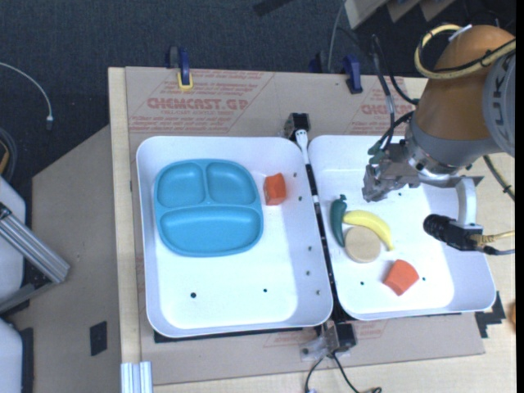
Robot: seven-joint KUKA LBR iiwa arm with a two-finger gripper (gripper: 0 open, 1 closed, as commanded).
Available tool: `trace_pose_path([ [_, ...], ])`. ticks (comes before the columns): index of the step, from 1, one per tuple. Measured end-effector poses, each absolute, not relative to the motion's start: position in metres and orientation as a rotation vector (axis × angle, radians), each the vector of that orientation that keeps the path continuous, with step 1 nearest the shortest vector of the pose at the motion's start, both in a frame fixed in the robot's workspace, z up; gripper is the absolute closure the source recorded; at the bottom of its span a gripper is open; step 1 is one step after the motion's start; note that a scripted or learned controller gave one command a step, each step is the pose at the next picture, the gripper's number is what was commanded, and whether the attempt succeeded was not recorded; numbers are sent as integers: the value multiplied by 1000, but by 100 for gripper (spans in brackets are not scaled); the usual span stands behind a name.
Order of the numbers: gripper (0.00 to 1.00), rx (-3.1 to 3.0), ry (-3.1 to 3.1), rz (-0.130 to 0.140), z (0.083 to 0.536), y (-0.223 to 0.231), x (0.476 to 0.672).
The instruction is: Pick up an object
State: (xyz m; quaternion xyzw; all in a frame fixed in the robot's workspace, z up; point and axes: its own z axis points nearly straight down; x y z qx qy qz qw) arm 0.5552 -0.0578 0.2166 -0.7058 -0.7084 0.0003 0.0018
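Note:
My gripper (pixel 375 188) hangs over the right bin (pixel 458 301), near its upper middle, just up and right of the yellow banana (pixel 370 224). The banana lies beside a green pepper (pixel 337 220) and over a round tan disc (pixel 363 246). An orange-red block (pixel 401 277) sits lower right in the same bin. In the left bin (pixel 237 301) a blue divided plate (pixel 210 206) lies at the left, with a small orange block (pixel 276 188) next to its right edge. Nothing shows between the gripper's fingers.
The divider between the two bins (pixel 315 219) runs down the middle. A cardboard sheet (pixel 123 219) surrounds the bins, with blue clamps (pixel 184 65) at its back edge. Bare white floor shows in the lower half of the left bin.

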Motion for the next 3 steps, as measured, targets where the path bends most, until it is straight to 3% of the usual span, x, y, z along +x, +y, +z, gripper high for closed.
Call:
trace_pose_path([
  [1,100,-2214,-2223,2,211,-9,537],
  [3,100,-2215,-2227,-2,214,89,524],
])
